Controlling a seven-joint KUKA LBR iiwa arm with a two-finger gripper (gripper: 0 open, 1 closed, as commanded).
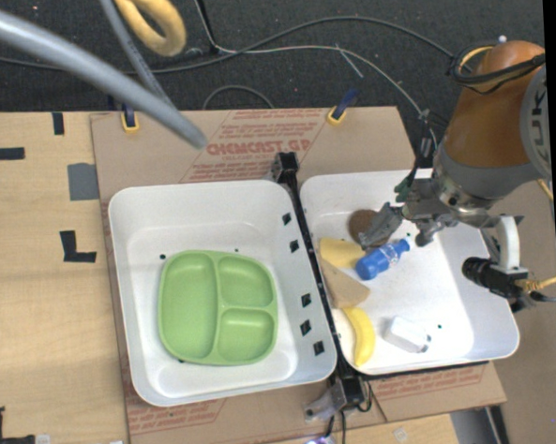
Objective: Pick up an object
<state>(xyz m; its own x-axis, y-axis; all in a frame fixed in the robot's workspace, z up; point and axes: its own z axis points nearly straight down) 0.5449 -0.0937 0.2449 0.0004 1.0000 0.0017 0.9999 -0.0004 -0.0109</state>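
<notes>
My gripper [406, 227] hangs over the upper middle of the right bin [487, 330], open, with its fingers [382, 223] spread apart. Just below and in front of it lies a blue bottle [381, 260], tilted, its cap end pointing toward the gap between the fingers; nothing is clamped. A brown round object [361, 223] sits beside the left finger. A pale yellow wedge [336, 254], a tan piece [345, 285], a yellow banana [359, 334] and a white block [406, 334] also lie in this bin.
The left bin [133, 235] holds a green divided plate [217, 306]. A black divider [301, 252] with clips runs between the bins. The grey and orange arm [492, 109] reaches in from the right. Cables cross the dark area behind the bench.
</notes>
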